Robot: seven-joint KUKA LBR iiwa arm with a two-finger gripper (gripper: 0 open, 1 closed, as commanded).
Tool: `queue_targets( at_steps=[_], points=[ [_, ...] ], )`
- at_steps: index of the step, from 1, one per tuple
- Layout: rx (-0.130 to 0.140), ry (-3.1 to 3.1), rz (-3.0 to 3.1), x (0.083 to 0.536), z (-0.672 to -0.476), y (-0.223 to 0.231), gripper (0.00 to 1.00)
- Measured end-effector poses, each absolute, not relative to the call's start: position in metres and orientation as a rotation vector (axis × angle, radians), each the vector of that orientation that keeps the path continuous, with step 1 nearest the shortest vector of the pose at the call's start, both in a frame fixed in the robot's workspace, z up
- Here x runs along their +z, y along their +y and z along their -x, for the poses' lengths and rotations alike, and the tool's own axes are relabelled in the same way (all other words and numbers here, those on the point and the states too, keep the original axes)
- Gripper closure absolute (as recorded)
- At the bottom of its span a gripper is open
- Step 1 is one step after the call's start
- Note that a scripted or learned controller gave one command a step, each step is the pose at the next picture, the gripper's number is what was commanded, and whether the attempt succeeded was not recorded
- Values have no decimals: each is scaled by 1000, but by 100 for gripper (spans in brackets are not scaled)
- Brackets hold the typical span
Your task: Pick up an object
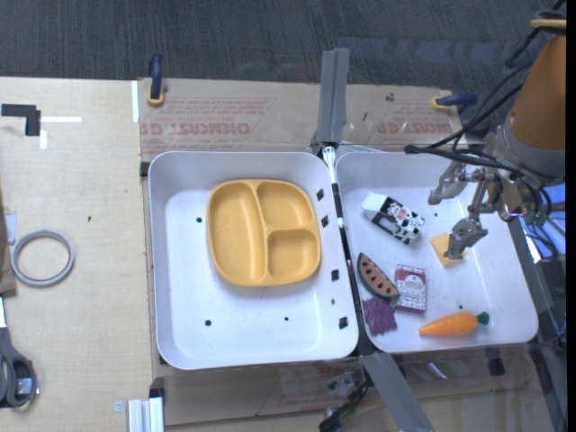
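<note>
You've got 2 white bins on the worktop (81,331). Left bin (171,268): 1 yellow divided plate (264,232), nothing else. Right bin (504,286) has 6 things: 1 cow-print box (394,218), 1 cheese wedge (443,248), 1 watermelon slice (376,277), 1 red card box (410,288), 1 purple grapes (379,316), 1 carrot (450,325). Gripper (463,238) sits right at the cheese wedge w/ fingers close together; can't tell if it's actually gripping it.

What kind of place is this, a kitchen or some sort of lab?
Most likely a robot lab bench, not a kitchen: the gripper hangs over a white bin of toy food such as a carrot, with clamped cardboard behind.
</note>
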State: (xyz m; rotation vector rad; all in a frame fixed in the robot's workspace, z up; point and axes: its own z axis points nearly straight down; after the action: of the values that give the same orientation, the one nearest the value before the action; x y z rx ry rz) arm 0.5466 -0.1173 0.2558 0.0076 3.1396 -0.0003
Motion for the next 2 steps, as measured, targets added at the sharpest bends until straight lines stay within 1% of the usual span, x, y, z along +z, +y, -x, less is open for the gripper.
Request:
queue_targets(
  at_steps=[1, 2],
  points=[
    [-1, 3101, -492, 175, -585, -116, 0],
    [-2, 2995, -944, 131, -627, -132, 0]
  ],
)
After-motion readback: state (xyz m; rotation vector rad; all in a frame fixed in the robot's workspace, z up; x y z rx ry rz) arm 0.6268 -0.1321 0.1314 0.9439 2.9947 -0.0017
